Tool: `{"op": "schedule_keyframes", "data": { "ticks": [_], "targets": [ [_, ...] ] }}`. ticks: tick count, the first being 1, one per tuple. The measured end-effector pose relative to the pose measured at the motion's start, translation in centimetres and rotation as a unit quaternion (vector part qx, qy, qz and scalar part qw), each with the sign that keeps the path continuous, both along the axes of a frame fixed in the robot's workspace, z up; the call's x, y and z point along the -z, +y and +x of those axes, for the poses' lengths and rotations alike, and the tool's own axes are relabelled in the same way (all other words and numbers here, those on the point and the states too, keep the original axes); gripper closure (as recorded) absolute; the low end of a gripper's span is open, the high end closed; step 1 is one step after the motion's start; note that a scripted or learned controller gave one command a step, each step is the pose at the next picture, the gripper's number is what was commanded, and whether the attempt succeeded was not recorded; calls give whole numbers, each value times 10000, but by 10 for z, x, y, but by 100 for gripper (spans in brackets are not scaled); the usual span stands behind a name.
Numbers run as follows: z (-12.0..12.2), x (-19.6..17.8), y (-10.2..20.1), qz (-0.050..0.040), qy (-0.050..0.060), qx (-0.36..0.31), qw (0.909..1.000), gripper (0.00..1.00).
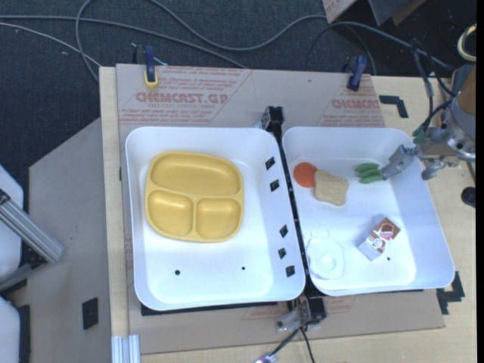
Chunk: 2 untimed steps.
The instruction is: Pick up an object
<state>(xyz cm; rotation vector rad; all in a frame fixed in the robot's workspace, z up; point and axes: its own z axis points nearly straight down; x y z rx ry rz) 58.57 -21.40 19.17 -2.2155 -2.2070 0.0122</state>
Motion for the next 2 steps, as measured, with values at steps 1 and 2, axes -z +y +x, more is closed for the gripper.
{"op": "schedule_keyframes", "data": {
  "ticks": [1, 2],
  "targets": [
    [4, -9, 1, -19, -74, -21, 10000, 0],
    [10, 36, -2, -13, -55, -21, 10000, 0]
  ]
}}
